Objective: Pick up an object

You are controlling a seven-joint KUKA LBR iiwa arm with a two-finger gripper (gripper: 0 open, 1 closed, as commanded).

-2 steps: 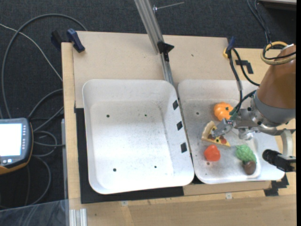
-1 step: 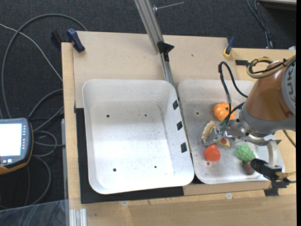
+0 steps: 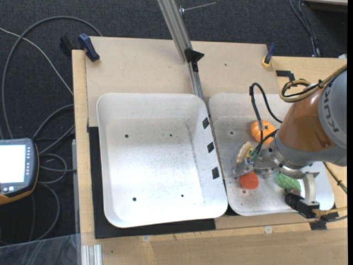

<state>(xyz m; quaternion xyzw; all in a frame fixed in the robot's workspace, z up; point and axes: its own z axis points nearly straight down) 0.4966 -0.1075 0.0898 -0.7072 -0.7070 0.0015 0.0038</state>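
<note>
My gripper (image 3: pixel 245 168) hangs low over the right bin (image 3: pixel 227 123), near its left wall. A small red object (image 3: pixel 249 181) lies just below the gripper, touching or nearly touching it. A pale beige object (image 3: pixel 242 152) sits right above the gripper. Farther back, an orange ball (image 3: pixel 261 130) rests partly behind the wrist cable. Under the wrist, on the right, a green object (image 3: pixel 288 181) peeks out, partly hidden by the arm.
The left bin (image 3: pixel 149 153) stands beside the right one, with a low wall between them. A slanted metal pole (image 3: pixel 175 26) rises from the bench behind the bins. The arm's orange band (image 3: pixel 306 120) covers the right bin's far right part.
</note>
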